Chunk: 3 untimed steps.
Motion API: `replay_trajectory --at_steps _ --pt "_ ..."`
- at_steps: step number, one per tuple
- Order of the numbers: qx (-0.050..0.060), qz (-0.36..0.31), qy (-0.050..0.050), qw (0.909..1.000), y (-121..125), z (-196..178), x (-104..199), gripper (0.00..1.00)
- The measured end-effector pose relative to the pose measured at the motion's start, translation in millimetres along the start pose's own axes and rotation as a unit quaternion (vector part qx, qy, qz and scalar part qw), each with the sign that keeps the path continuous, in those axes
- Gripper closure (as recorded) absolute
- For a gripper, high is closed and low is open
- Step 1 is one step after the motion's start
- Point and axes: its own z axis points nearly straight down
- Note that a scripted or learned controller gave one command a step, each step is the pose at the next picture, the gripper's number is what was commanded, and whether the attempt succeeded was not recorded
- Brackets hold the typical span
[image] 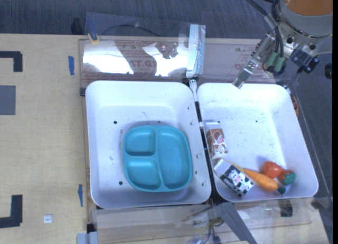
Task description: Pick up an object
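No legible text, faint reddish print on clear sheet (140, 58) behind bins, unreadable

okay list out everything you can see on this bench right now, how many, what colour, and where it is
Bins: two, white, side by side on the bench.
Divided plate: one, teal blue, lying in the left bin.
Small packet: one, brown and white, right bin by the left wall.
Patterned box: one, black and white, right bin near the front.
Toy carrot: one, orange, right bin front, beside the box.
Toy tomato: one, red, right bin front right.
Clear sheet: one, shiny, behind the left bin.
Arm: one, grey with orange band, top right.
Claw: one, above the right bin's back edge.
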Motion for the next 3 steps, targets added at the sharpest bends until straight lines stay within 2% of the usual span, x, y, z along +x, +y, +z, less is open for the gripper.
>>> replay_trajectory --at_steps 1,2,3 --pt "0.001 -0.013 0.0 0.9999 -10.3 -8.9 -11.0 1.0" --pt "0.005 -0.048 0.007 0.9988 66.5 112.0 -28.2 1.0" --pt "-0.001 -0.134 0.001 0.991 153.7 60.6 25.2 1.0"
